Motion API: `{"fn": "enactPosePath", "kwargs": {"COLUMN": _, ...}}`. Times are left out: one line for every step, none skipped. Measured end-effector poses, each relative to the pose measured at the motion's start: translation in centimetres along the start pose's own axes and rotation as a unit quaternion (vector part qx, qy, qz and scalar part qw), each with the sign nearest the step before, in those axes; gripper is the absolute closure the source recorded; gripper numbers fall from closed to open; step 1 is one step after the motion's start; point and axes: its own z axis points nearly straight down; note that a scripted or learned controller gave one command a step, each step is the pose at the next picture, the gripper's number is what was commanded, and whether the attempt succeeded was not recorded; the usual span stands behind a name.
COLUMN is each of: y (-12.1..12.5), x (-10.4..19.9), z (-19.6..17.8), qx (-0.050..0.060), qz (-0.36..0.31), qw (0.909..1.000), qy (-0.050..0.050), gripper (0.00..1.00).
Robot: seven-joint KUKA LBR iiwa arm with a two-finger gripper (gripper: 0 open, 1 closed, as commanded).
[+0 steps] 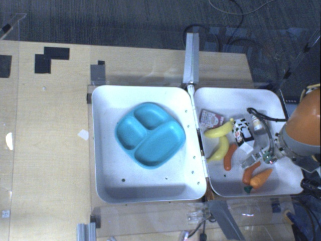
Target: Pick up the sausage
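Observation:
The sausage is a short reddish-brown link lying lengthwise in the right bin, just right of a yellow banana. My gripper hangs low over the same bin, a little to the right of the sausage and apart from it. It is just above the carrots. The grey wrist and orange arm body reach in from the right edge. Nothing shows in the gripper's grasp.
The right bin also holds a second banana, a pink packet and a black-and-white item. A blue sectioned plate sits in the left bin. A metal divider post stands between the bins at the back.

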Motion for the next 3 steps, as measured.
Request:
{"fn": "enactPosePath", "kwargs": {"y": 0.3, "x": 0.0, "z": -1.1, "qx": -0.002, "qz": -0.001, "qw": 1.0000, "qy": 0.000, "gripper": 1.00}}
{"fn": "enactPosePath", "kwargs": {"y": -0.8, "x": -1.7, "z": 0.0, "qx": 0.001, "qz": 0.060, "qw": 0.9982, "qy": 0.003, "gripper": 1.00}}
{"fn": "enactPosePath", "kwargs": {"y": -0.9, "x": -2.0, "z": 0.0, "qx": 0.001, "qz": 0.062, "qw": 0.9981, "qy": 0.000, "gripper": 0.00}}
